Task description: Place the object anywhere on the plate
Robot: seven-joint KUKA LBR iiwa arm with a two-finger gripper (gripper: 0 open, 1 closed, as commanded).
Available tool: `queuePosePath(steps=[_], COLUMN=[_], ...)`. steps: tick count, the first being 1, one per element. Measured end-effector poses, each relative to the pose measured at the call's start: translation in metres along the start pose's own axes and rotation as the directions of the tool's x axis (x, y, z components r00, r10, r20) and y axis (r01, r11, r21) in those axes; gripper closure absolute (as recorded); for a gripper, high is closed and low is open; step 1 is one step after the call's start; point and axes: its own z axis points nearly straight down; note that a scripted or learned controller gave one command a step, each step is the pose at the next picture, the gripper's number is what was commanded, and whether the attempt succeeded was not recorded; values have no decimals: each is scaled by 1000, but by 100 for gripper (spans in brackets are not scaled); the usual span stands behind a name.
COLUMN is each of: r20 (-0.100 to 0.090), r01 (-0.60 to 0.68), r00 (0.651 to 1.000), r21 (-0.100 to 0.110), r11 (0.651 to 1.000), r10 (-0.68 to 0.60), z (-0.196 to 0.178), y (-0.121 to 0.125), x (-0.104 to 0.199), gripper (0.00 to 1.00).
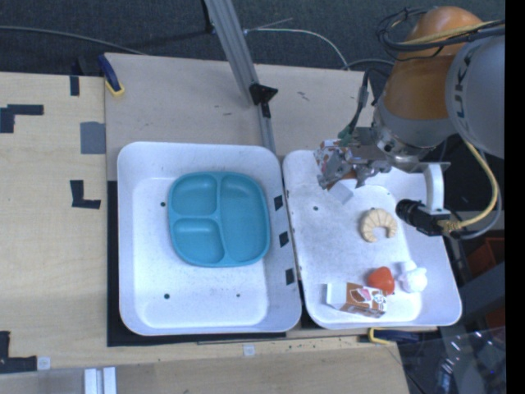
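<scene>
Packet (358, 299), red ball (380, 279), white bit (413, 279) and croissant (378, 224) all sit in the bin right of the plate (219, 219). Plate bare, nothing placed. Tool (338, 167) hovers right of the plate; grip state: can't tell.

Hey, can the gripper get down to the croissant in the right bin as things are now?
Probably yes: the croissant lies apart from the other items, nothing over it, with the gripper hanging close by.

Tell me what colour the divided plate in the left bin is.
The plate is teal blue, clearest in the camera view.
</scene>
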Motion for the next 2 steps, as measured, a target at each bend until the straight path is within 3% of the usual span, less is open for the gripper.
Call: queuePosePath(steps=[2], r20=[0], r01=[1], r00=[1000], r21=[3], r11=[1000], r10=[-1], z=[12], y=[-35], x=[108], gripper=[100])
